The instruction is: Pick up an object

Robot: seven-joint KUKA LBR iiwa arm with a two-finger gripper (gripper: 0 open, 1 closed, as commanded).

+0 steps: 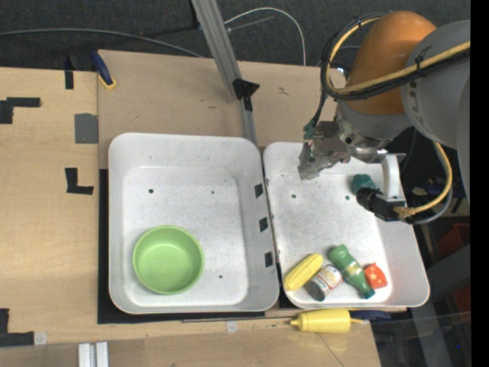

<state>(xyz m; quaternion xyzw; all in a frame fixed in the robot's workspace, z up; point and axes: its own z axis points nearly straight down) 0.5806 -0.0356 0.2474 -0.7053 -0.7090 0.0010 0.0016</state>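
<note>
A light wooden bench (46, 205) takes up most of the view, its top marked with short strips of black tape (75, 180) and one grey patch (86, 128) to the left of the white bins (183, 155). Behind the bench lies a dark floor (92, 10), perhaps carpet, crossed by thin pale cables (267, 14). A grey metal post (218, 40) slants down from the top to the bench's rear edge. A blue and yellow clamp (105, 71) grips the bench's rear left corner. The light is even.

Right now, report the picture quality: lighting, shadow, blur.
Camera view: lighting even, with no strong glare on the white bins; the green bowl casts only a faint shadow; the gripper looks soft and slightly blurred; small items near the yellow corn are low in detail.
</note>
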